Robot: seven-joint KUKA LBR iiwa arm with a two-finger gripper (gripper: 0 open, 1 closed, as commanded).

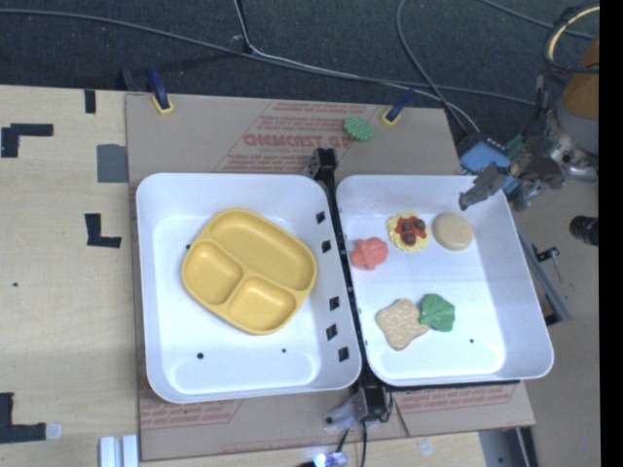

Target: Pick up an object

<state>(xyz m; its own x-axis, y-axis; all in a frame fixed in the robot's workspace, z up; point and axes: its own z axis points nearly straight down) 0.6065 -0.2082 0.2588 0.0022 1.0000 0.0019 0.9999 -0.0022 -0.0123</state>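
Right bin [506, 290]: five small food-shaped pieces lie loose on its white floor, none lifted. Upper row, L to R: pink piece [369, 253], just beside a yellow round piece w/ red and dark spots [408, 232], then a pale tan disc [453, 232] almost touching it. Lower row: beige lobed piece [399, 323] w/ a green leaf-like piece [437, 312] touching its right side. The two rows sit apart, w/ bare floor between.

Pincer [484, 191]: dark, at the bin's upper right corner, above the rim, near the tan disc but apart from it; nothing between its fingers. Whether the fingers are spread or pressed together cannot be told at this res. A blue part sits just above it; the grey arm [574, 125] enters from the right edge w/ an orange patch at the top.

Left bin [156, 290]: a yellow three-compartment tray [249, 270] lies tilted diagonally at centre. Black clips join the two bins along the shared edge.

Surroundings: both bins rest on a cardboard sheet [243, 134] on the tabletop [58, 261]. A small green piece [358, 128] lies on the cardboard behind the bins, well apart from the rest. Cables [292, 58] cross the dark background at the top.
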